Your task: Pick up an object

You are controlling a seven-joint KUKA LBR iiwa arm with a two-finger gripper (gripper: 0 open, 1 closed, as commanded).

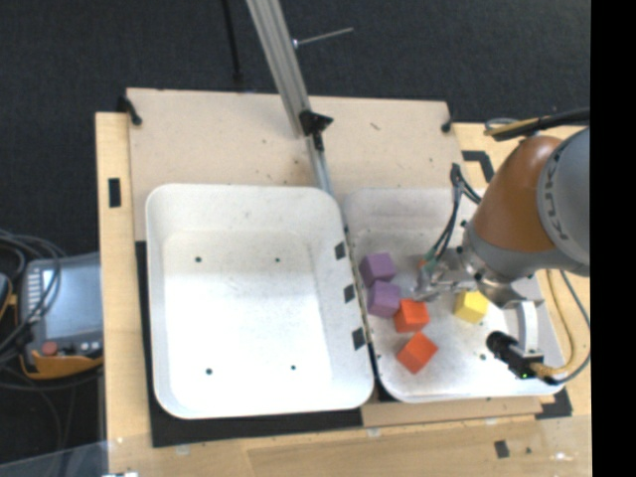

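In the right bin lie two purple cubes, two orange cubes and a yellow cube. My gripper hangs low over the bin, just above and right of the upper orange cube, between the purple cubes and the yellow one. No cube shows between its fingers.
The left bin sits beside the right one, their rims touching at the middle. A slanted metal rail rises from the back of the bench. A small screen device stands off the bench's left edge.
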